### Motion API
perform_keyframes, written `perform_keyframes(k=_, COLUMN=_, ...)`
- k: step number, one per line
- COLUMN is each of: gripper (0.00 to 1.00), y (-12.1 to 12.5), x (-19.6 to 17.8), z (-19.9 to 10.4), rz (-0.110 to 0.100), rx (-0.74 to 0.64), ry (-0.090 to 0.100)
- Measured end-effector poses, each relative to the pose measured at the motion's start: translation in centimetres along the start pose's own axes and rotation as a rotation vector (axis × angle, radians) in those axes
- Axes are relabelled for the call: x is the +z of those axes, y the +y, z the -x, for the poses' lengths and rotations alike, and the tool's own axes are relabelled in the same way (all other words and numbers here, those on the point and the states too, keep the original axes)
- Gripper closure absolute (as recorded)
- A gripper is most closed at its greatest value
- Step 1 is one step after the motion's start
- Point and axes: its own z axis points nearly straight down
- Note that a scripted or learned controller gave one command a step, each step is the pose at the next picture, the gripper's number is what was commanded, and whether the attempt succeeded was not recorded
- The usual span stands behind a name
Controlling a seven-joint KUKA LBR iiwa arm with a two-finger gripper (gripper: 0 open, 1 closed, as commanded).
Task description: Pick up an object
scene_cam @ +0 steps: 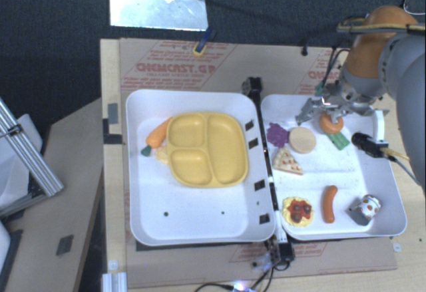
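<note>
My gripper [325,111] hangs low over the far part of the right bin [383,177]. Directly beneath it lies a small round orange piece [331,124], with a green piece [340,141] just in front. Whether the gripper touches the orange piece is not visible. Nearby in the same bin lie purple grapes [277,133], a beige disc [303,140] and a pizza slice [287,163]. Toward the front edge are a red sausage [329,204], a round toy pizza [297,211] and a grey-and-white object [363,209].
The left bin [143,217] holds a yellow divided plate [203,148], with a carrot [158,132] and a small pale piece [162,155] at its left side. A black divider [264,151] runs between the bins. A black part [368,144] juts from the arm on the right.
</note>
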Motion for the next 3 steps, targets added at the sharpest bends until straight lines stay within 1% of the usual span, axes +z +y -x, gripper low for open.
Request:
perform_keyframes(k=1, gripper=1.0, y=0.0, x=-1.0, z=0.2, rz=0.001, rx=-0.002, ry=-0.004)
perform_keyframes(k=2, gripper=1.0, y=0.2, x=-7.6, z=0.1, rz=0.024, rx=-0.004, ry=-0.002)
perform_keyframes(k=3, gripper=1.0, y=0.3, x=-12.2, z=0.1, rz=0.022, rx=-0.006, ry=-0.001)
